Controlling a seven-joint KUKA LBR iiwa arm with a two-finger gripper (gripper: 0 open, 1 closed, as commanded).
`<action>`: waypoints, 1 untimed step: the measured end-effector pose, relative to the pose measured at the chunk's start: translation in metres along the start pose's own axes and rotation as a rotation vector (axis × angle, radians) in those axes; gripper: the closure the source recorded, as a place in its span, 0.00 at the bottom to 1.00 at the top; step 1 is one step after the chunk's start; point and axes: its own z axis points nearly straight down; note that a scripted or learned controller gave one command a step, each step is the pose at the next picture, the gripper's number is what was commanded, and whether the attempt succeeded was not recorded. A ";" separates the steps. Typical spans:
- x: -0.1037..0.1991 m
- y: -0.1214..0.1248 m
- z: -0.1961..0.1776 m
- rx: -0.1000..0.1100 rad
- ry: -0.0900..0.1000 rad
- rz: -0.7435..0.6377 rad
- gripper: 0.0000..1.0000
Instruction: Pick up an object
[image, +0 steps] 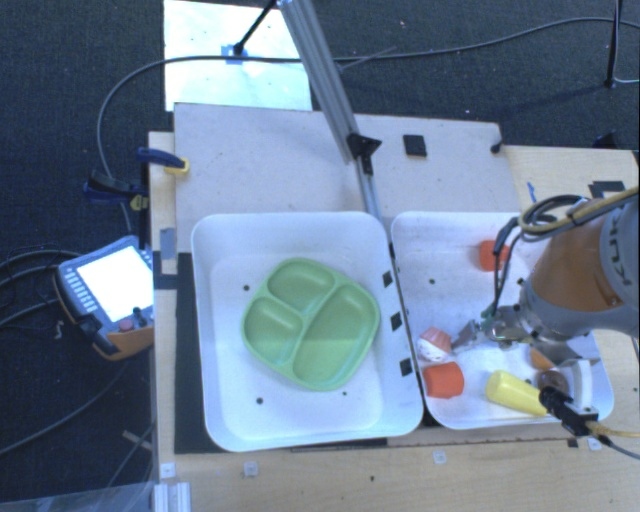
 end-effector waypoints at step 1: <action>-0.002 0.003 -0.013 -0.011 -0.006 0.001 1.00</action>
